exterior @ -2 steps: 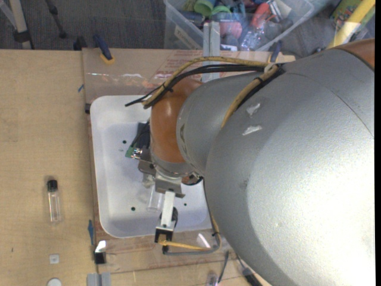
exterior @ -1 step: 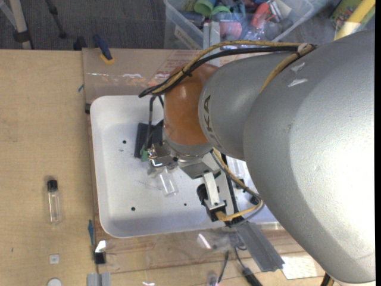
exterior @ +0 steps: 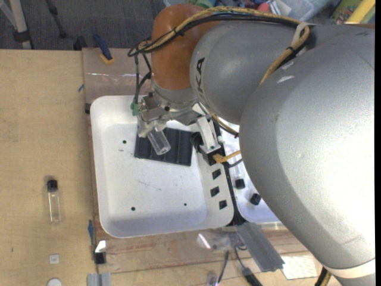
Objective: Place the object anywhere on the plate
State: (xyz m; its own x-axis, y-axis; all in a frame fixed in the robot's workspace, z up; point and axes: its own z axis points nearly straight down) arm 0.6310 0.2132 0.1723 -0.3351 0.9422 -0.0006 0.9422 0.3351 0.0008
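One clear vial (exterior: pixel 158 141) sits just under the end effector (exterior: pixel 150 123).

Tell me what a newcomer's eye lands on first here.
The huge grey arm fills the right side, its orange band near the top centre. Below that, the hand hangs over a dark flat plate in the left white bin. A small clear vial lies alone on the bench, far left.

A flat black rectangular plate (exterior: pixel 169 148) lay in the shallow white plastic bin (exterior: pixel 119 177), toward its far side; a small clear glass vial with a black cap (exterior: pixel 53 200) lay on the tan wooden bench (exterior: pixel 36 112), left of the bin.
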